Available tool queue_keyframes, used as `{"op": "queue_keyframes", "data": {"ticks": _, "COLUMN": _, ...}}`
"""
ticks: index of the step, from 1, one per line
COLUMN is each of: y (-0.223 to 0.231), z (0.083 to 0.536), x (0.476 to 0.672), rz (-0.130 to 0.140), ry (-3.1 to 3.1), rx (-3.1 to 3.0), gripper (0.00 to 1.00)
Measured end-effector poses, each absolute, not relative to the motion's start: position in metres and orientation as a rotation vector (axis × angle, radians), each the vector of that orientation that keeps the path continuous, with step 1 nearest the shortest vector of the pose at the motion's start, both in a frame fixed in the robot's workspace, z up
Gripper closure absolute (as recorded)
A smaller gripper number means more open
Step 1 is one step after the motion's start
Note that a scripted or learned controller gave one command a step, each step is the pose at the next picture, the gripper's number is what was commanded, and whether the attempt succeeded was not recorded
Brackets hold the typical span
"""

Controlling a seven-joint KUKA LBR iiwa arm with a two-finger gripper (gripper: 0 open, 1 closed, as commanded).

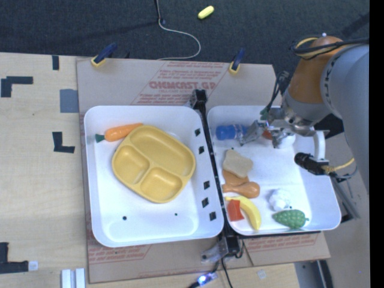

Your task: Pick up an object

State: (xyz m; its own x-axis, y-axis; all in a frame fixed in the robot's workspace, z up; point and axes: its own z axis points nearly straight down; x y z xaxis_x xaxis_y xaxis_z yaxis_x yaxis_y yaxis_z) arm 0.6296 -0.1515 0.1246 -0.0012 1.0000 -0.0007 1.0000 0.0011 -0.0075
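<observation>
My gripper (259, 132) hangs low over the back of the right bin (318, 188), just right of a blue cylinder (226, 131) lying on its side. It looks close to or touching the cylinder's right end; I cannot tell which. In front of it lie a tan bread slice (237, 163), a brown drumstick (241, 188), a yellow banana (252, 212) beside a small red piece (234, 209), a white lump (278, 199) and a green bumpy item (291, 218).
The left bin (96, 179) holds a yellow divided plate (153, 163) and an orange carrot (120, 132) at its back left. A black divider (207, 161) separates the bins. The grey arm (336, 83) covers the right bin's back right corner.
</observation>
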Motion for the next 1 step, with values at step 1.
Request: {"op": "queue_keyframes", "data": {"ticks": 1, "y": -0.1508, "z": 0.0821, "x": 0.6292, "rz": 0.005, "ry": -2.224, "rx": -2.219, "gripper": 0.00}}
